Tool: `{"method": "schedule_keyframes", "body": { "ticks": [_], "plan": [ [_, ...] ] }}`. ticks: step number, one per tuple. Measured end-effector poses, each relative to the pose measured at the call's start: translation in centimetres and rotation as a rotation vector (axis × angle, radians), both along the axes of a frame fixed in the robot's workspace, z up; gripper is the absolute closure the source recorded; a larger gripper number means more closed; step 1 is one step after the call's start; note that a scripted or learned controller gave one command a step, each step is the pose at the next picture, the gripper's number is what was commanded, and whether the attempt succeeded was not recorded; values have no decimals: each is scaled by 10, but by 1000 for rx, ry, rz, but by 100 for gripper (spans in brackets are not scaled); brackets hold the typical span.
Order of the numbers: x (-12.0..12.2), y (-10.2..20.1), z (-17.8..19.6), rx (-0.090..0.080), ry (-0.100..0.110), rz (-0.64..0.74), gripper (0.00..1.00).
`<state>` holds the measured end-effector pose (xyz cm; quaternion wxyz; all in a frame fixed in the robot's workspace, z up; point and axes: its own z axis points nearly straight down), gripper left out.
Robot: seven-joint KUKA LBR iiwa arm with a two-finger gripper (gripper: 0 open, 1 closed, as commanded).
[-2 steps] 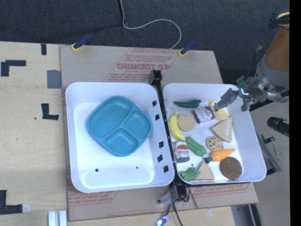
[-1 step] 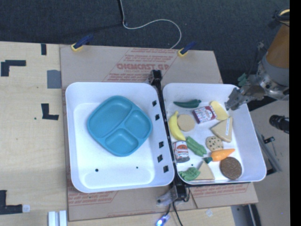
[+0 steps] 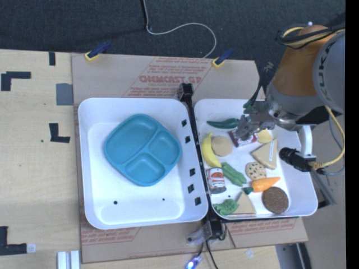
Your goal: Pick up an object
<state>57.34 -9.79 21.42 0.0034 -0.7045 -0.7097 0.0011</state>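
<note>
- Gripper (image 3: 247, 129): low over the right bin (image 3: 305, 206), near its far edge, slightly towards the divider. Whether it is open, closed or gripping anything cannot be told from this angle.
- Directly beneath it: a small red-and-white packet (image 3: 247, 140) lying flat, touching or just beside a pale yellow piece (image 3: 265, 135) on its right. Either could be the pick target; I judge the packet likelier.
- Near neighbours: a green pepper (image 3: 223, 123) at the far edge, a banana (image 3: 210, 151) along the divider side, and a round beige item (image 3: 221, 145) just beside the banana.
- Further out: a cheese wedge (image 3: 266, 154), a cookie (image 3: 254, 170), a carrot (image 3: 264, 184), a brown disc (image 3: 275, 199), a small can (image 3: 216, 180), and green items towards the near edge.
- Left bin (image 3: 90, 167): carries 1 blue divided plate (image 3: 142, 149), well apart from the work.
- Recommendation: the items are crowded. Centre over 1 item, descend straight, close fully before lifting, and lift vertically to avoid dragging neighbours.
- Risk, as judged: a flat packet offers little to pinch; a miss is plausible.
</note>
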Motion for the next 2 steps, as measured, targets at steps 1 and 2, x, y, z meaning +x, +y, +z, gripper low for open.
{"method": "schedule_keyframes", "body": {
  "ticks": [1,2],
  "plan": [
    [-43,80,-32,0,2,0,100],
    [-90,74,126,-2,-21,-5,100]
  ]
}}
